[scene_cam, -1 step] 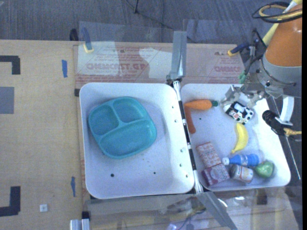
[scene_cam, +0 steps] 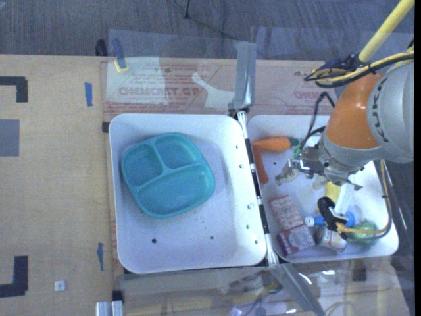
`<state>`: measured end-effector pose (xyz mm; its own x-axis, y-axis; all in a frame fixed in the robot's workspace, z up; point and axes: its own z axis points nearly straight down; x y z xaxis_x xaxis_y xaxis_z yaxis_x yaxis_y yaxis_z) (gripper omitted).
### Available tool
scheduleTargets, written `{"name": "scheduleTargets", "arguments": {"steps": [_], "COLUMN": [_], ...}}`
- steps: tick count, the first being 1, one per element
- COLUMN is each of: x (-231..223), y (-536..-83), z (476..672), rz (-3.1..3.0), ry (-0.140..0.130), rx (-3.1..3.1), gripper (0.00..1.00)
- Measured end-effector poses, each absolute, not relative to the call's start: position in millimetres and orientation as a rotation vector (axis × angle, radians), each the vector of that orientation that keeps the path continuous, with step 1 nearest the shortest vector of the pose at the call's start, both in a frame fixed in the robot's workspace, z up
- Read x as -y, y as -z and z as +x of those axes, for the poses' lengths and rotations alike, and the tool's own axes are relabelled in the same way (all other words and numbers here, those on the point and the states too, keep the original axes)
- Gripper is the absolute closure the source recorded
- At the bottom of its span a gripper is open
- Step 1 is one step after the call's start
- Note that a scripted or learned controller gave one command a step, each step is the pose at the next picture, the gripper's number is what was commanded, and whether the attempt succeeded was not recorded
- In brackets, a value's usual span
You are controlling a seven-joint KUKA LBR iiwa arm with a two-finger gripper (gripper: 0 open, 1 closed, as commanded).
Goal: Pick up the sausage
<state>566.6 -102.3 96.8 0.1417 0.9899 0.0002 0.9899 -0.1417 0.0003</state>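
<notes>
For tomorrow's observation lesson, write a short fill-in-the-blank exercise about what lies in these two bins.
1. The teal divided plate lies in the ____ bin.
2. The carrot is coloured ____.
3. The plate has ____ compartments.
4. The arm's end effector hangs over the ____ bin.

Missing words: left; orange; three; right

From my feed: grey carpet (scene_cam: 79,8) up top, tan bench (scene_cam: 52,176) with black markers and blue tape bits (scene_cam: 88,94).
</notes>
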Motion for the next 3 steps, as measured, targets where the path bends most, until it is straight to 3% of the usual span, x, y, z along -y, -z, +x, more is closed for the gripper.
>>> {"name": "scheduleTargets", "arguments": {"steps": [1, 2, 3], "x": [102.6, 113.4, 114.0], "y": [-96.7, -153.2, -87.9], "z": [566.5, 600.4, 599.1], "rz": [2.374, 2.396, 2.361], "ry": [0.000, -0.001, -0.008], "rx": [-2.057, -2.030, -2.066], "gripper": [0.00, 0.00, 0.00]}}
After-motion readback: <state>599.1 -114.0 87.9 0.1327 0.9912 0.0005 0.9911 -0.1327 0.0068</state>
